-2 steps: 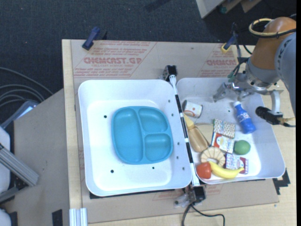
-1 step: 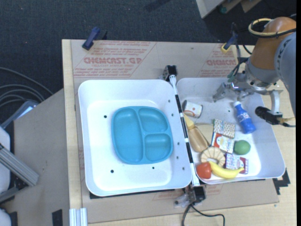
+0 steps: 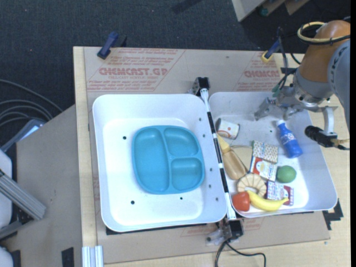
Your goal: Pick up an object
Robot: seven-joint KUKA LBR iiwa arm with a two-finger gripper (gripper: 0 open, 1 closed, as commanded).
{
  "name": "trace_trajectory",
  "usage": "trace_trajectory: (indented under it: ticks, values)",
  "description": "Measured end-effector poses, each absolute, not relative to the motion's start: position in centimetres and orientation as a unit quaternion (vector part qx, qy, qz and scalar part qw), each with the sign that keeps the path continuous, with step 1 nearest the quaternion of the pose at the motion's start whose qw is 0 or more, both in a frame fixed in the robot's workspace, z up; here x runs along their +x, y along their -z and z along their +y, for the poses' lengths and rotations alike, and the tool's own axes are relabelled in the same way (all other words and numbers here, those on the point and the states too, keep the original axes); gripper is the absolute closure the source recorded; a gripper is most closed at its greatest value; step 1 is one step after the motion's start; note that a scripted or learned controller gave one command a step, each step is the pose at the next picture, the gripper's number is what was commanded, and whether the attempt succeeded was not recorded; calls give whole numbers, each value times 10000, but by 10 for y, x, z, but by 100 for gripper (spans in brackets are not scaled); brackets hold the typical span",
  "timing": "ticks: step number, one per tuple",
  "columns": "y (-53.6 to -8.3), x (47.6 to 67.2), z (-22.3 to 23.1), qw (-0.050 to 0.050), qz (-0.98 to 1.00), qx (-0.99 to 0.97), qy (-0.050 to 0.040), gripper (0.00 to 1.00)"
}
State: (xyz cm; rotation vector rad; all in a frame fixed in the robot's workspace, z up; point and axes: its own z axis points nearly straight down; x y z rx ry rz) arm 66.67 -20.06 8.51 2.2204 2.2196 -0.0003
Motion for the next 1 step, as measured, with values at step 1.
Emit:
trace_trajectory:
  ticks: [1]
  values:
    - [-85,667,-198,6,7071,7071,2,0]
